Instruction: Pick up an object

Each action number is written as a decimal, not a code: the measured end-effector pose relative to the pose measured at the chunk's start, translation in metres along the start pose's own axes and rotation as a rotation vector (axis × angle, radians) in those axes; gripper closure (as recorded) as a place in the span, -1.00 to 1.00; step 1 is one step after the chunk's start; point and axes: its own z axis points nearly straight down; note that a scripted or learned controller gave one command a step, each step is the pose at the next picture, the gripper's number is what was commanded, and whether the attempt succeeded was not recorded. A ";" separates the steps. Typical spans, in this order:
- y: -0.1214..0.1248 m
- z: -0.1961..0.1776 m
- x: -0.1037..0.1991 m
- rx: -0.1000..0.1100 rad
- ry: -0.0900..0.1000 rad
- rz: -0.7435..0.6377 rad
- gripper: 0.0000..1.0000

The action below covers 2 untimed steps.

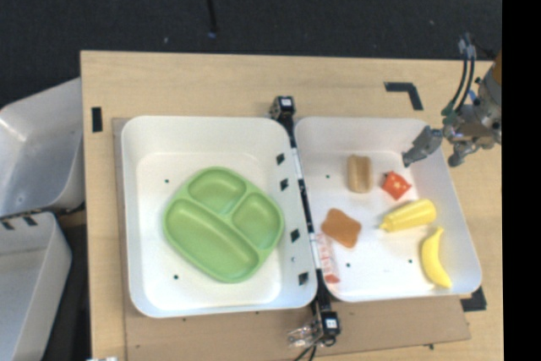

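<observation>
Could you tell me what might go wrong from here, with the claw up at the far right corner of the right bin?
1. The claw hangs over the right bin's rim; a straight descent could strike the wall.
2. The red piece lies against the yellow corn-like item; a grasp there may nudge both or catch neither.
3. The banana lies near the bin wall, leaving little finger room.

the right bin (338,135) holds a tan bread roll (359,173), a red piece (396,185), a corn cob (408,216), a brown toast (341,227), and a banana (434,259), all lying apart.
</observation>
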 end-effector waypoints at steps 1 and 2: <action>0.002 -0.007 0.000 -0.011 -0.003 -0.003 -1.00; 0.011 0.049 0.004 -0.006 -0.002 -0.003 -1.00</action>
